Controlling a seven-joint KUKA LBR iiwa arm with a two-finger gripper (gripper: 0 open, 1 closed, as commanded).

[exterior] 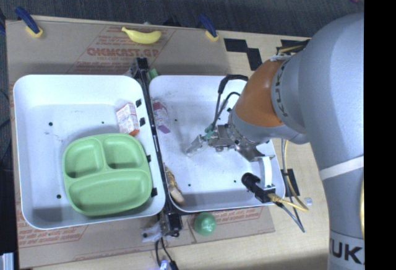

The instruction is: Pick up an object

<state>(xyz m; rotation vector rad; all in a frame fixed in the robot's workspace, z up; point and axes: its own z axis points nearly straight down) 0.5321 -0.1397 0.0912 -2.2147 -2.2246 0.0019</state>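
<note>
Objects: one green tray [108,173], one carton [127,118], one banana [142,34].

Left bin [31,139]: white. In it, a pale green divided plate [108,173] w/ a small red-and-white carton [127,117] just beyond plate's far edge. Right bin [185,194], white too; pink-purple wrapper [160,116] near its wall beside left bin. Yellow banana [142,34] on brown cardboard w/ red print [117,52], beyond left bin. Green ball [204,223] on near side of right bin. Blue clamps [28,21] at cardboard's far edge. Arm [322,95] grey w/ orange band [257,101].
</note>
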